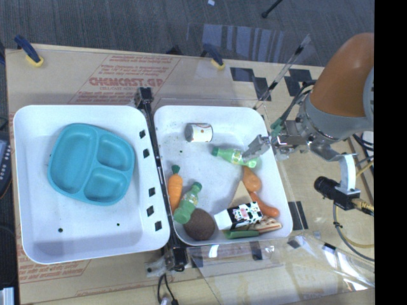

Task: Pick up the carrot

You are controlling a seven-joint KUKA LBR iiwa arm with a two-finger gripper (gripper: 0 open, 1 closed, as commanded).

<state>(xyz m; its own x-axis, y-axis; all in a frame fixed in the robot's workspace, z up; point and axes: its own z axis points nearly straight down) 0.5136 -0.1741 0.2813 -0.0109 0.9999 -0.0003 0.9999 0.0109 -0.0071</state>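
Observation:
The carrot (175,190), orange with a small green top, lies along the left wall of the right bin (275,170). A green bottle (187,203) leans against its right side. My gripper (257,146) reaches in from the right and hovers at the bin's upper right. It is just above the far end of a second green bottle (234,155), well to the right of the carrot. Nothing is visibly held.
The right bin also holds a white cylinder (198,132), an orange fruit (252,181), a brown ball (201,224), a cow-patterned carton (244,215) and flat food pieces (264,227). A blue divided plate (92,162) sits in the left bin (38,234).

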